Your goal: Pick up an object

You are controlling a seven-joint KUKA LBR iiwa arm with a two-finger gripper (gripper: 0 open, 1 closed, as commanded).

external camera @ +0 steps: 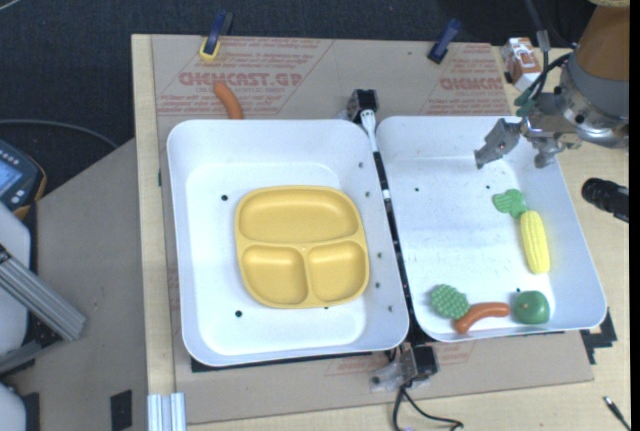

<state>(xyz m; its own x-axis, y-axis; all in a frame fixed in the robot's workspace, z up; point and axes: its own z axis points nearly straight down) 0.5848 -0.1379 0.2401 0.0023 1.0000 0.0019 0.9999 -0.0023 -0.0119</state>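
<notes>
Toward the right bin's (pixel 590 304) right wall, the corn cob (pixel 535 241) is lying lengthwise front to back, green husk end pointing away, just below the hovering gripper (pixel 518 151), whose fingers are spreading apart, holding nothing.

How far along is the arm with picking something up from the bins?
Done: the arm has reached over the right bin, with the gripper above its upper part. In hand: nothing shows between its fingers. Left: everything; the corn, the broccoli, the sausage and the green ball all lie on the bin floor.
</notes>
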